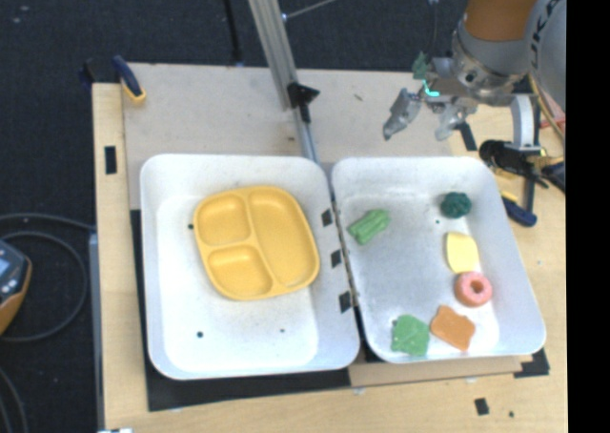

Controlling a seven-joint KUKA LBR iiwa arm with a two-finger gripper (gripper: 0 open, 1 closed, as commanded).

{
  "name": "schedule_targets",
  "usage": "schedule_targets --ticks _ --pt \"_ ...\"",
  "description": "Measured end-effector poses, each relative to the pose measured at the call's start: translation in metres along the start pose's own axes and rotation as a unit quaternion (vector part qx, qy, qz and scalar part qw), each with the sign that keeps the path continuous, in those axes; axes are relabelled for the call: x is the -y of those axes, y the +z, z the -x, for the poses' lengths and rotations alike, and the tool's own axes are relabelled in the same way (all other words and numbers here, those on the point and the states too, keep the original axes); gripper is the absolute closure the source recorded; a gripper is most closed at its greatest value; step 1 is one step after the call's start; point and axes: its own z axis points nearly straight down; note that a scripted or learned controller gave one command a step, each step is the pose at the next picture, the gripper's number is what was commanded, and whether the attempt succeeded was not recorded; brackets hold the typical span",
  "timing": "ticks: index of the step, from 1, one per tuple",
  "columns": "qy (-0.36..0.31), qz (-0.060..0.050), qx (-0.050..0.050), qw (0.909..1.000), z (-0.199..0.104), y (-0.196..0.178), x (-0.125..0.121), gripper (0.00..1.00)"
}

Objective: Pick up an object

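My gripper [424, 122] hangs above the far edge of the right bin [419, 183], fingers spread apart and nothing between them. Below it in that bin lie a light green piece [368, 225], a dark green lump [456, 203], a yellow block [461, 252], a pink doughnut [473, 289], an orange piece [452, 328] and a bright green piece [411, 335]. All of them rest on the bin floor, apart from the gripper.
The left bin [172, 326] holds a yellow divided plate [255, 241]. A slanted metal post [272, 40] rises behind the seam between the bins. Blue-handled clamps sit at the bench's far left [129, 78] and right edge [519, 202].
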Motion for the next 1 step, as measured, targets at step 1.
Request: schedule_targets --ticks 1 --pt "0.000 0.000 0.000 1.0000 0.0000 -0.0001 0.0000 0.00"
